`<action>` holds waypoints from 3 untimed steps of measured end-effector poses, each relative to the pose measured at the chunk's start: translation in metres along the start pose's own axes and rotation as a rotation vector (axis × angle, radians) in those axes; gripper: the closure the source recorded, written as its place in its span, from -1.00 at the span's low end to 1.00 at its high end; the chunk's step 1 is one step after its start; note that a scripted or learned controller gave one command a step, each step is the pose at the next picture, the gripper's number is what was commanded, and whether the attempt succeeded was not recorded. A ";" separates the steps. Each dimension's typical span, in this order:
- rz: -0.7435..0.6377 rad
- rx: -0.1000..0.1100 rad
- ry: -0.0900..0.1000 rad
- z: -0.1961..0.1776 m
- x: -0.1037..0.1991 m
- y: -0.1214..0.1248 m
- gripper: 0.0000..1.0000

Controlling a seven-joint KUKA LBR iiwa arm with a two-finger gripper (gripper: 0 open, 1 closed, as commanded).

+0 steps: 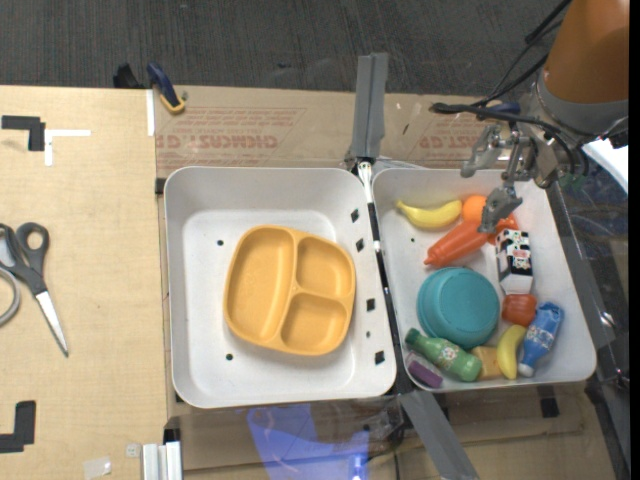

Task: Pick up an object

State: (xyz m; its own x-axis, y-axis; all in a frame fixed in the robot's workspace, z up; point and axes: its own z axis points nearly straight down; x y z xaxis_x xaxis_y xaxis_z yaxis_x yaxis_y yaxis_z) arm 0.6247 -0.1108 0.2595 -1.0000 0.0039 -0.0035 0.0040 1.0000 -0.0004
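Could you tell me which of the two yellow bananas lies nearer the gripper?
The larger yellow banana at the right bin's far end, beside the orange carrot; the smaller banana lies near the blue bottle.

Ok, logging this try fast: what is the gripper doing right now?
Gripper: over the right bin, at the carrot; open or closed cannot be told, and no hold is visible.

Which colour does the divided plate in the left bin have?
The divided plate is yellow-orange, seen clearly in the camera view.

Glossy white plastic bins (190, 298), matt yellow plastic plate (290, 290), smooth teal bowl (458, 306), metal scissors (40, 288), cardboard bench (80, 218).
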 end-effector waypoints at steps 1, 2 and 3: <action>0.108 0.000 0.000 0.145 -0.023 -0.036 -1.00; 0.201 0.000 -0.002 0.165 -0.016 -0.051 -1.00; 0.197 0.001 -0.007 0.154 -0.018 -0.050 1.00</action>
State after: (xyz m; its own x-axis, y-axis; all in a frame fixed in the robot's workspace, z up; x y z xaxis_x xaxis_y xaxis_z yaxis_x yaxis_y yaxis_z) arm 0.6429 -0.1614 0.1054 -0.9798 0.1999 -0.0104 0.1999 0.9798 -0.0005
